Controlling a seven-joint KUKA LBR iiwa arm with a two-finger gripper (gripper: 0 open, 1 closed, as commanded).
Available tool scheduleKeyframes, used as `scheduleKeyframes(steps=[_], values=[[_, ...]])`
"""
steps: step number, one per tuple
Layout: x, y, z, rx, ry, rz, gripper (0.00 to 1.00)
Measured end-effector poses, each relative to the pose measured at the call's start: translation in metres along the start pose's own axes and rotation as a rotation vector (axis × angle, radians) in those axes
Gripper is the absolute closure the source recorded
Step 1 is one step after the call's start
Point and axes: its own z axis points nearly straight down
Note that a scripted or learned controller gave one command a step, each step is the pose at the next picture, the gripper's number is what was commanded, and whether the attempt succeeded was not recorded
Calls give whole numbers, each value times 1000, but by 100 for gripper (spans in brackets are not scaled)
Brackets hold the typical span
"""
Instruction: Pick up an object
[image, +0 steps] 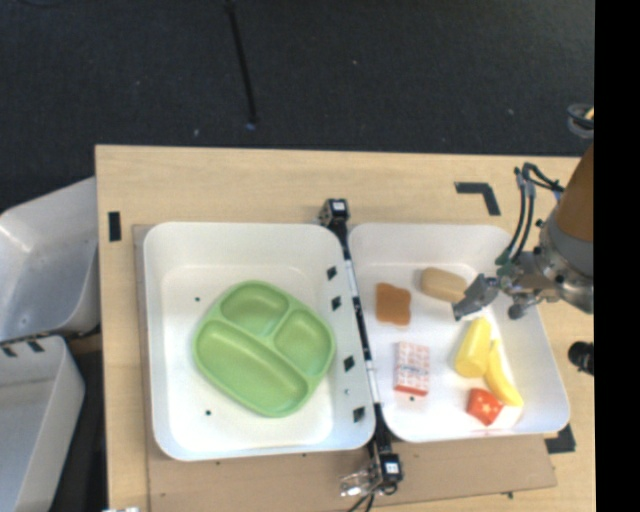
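A: Report contents, largest item first.
B: Left bin (160, 420): one green divided plate (263, 346), lying flat. Right bin (535, 415): yellow banana-shaped piece (484, 357), tan oval piece (443, 284), white and red carton (411, 368), brown square piece (393, 304), red piece (484, 405).
A: Gripper status?
B: Gripper (497, 298) is over the right bin, just above the banana-shaped piece and beside the tan oval piece. Fingers spread apart; nothing between them.
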Motion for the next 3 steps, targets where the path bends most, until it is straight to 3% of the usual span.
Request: scheduleKeyframes(steps=[1,3], values=[[0,2,-6,-13,-3,-3,0],[-13,6,96,-8,-2,1,0]])
